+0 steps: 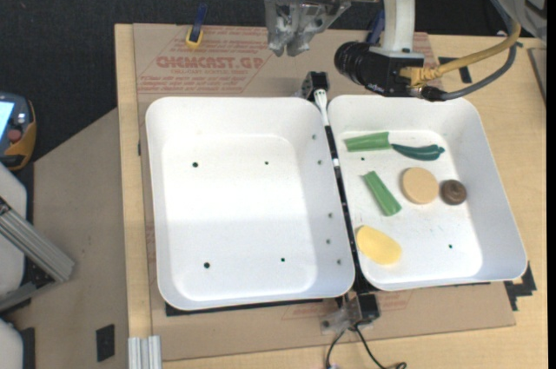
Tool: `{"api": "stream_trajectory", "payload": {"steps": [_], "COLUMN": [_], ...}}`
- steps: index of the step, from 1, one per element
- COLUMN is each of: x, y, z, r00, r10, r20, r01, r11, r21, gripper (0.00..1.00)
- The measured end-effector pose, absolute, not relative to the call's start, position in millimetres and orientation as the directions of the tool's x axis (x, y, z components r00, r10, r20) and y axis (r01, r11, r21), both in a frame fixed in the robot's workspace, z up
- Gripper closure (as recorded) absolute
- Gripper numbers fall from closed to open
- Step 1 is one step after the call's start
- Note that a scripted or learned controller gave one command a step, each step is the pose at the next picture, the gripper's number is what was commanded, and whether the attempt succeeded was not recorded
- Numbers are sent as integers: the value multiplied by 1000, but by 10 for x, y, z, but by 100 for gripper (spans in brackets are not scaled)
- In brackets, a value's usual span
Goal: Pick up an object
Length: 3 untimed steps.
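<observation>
A yellow piece (379, 245) lies nearest, green sticks (380, 193) behind; end effector (289, 39), grip state unclear, hangs beyond the bins.

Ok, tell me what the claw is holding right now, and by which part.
Nothing. The claw hangs above the cardboard behind the bins, with no object between its fingers. The green, tan, brown and yellow pieces all lie in the right bin.

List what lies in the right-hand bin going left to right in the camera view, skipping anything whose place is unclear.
yellow piece → tan disc → brown disc
</observation>
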<state>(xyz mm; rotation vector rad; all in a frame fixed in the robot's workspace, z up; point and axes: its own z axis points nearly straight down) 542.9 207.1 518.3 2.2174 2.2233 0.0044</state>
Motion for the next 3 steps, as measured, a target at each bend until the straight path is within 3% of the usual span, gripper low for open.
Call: {"api": "stream_trajectory", "payload": {"steps": [1,2,3], "x": [4751,4760,4876], "y": [1858,2164,2253], "z": [3713,2360,3394], "r00": [2,-1,-2], "r10": [1000,1000,1000], "r20": [-7,-6,5], "r01": [1000,1000,1000], "r11": [-2,1,2], "r21": [-20,-16,10], "gripper": [100,100,100]}}
